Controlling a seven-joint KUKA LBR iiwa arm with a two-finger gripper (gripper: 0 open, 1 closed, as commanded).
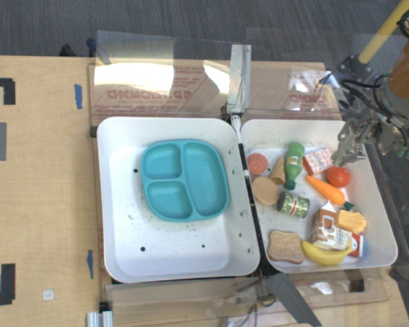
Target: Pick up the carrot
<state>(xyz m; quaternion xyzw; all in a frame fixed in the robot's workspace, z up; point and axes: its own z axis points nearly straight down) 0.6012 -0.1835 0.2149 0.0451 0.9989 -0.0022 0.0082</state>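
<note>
The grey metal pincer, its opening impossible to tell, is hovering just above the round red tomato. The tapered orange carrot is lying touching that tomato, so the pincer is risking closing on the wrong item.

Orange carrot, red tomato, yellow banana, teal plate, green bottle.

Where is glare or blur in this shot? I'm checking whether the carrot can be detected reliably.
Camera view: strong glare on the clear panel behind the left bin; the carrot is evenly lit and fairly sharp; the hand above the tomato looks slightly blurred.
</note>
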